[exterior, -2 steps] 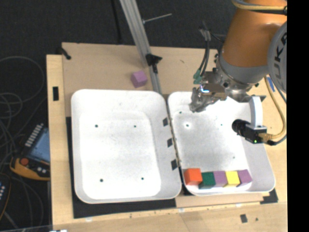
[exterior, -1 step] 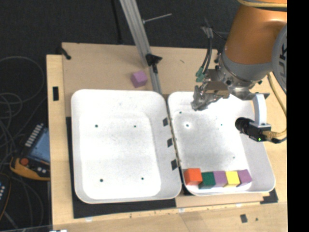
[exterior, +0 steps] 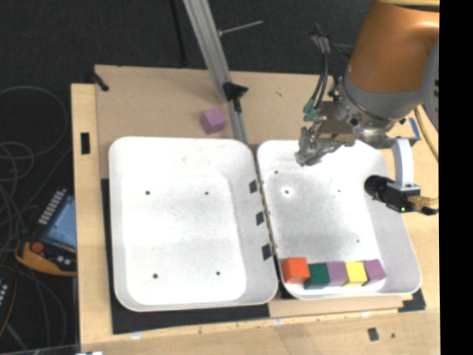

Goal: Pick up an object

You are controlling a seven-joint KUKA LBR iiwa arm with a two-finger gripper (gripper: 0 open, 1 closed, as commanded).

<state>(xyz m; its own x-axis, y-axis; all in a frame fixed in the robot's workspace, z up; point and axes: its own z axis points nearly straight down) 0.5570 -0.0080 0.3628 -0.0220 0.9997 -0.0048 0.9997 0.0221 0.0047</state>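
blocks in a row along the near edge of the right bin; gripper over that bin's far left corner.
row from left: orange, green, purple, yellow, purple, side by side and touching. fingers point down with nothing between them; cannot tell if spread or pressed together. another purple block sits on the bench beyond the left bin.

Both bins, the left bin and the right bin, are seen as matt white plastic, faintly speckled grey. The bench looks like bare, unvarnished wood. A glossy orange band is shown on the arm. The blocks appear smooth, possibly foam.
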